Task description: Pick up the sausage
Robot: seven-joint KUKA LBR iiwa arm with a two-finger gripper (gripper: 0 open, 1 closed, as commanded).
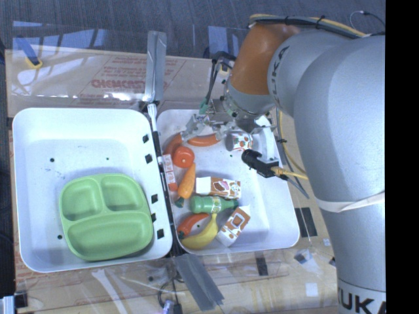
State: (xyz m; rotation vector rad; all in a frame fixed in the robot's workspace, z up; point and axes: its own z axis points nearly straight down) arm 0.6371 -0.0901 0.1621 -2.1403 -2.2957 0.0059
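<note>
The sausage (203,140) is a slim orange-red piece lying crosswise near the far end of the right bin (281,224). My gripper (211,124) hangs right over it, low at the bin's far side, under the orange-banded wrist. From this angle the wrist hides how the gripper meets the sausage, so I cannot see whether they touch.
Crowded in the right bin are a tomato (184,156), a carrot (187,180), a snack box (220,187), a green bottle (211,204), a banana (204,234) and two small cartons (234,225). A green divided plate (105,216) lies in the left bin (39,142).
</note>
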